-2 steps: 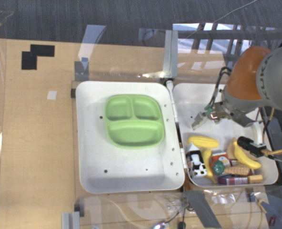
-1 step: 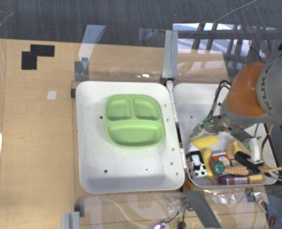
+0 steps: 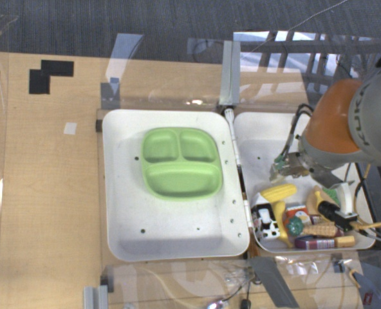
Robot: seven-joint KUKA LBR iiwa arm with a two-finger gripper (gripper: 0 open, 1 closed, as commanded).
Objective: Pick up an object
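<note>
The yellow plastic corn cob (image 3: 278, 191) lies in the right white bin (image 3: 255, 140), near its front edge: light, stiff, slick; best pinched across its middle. The tool (image 3: 287, 166) hovers just above; its grip state I cannot tell.

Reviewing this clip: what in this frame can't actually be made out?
- Gripper: the grey and orange arm covers most of it in the camera view, so any grasp is unreadable.
- Pile of small toys beside the yellow toy corn cob: overlapping and too small to name individually.
- Right white bin: the arm covers its far right side.
</note>
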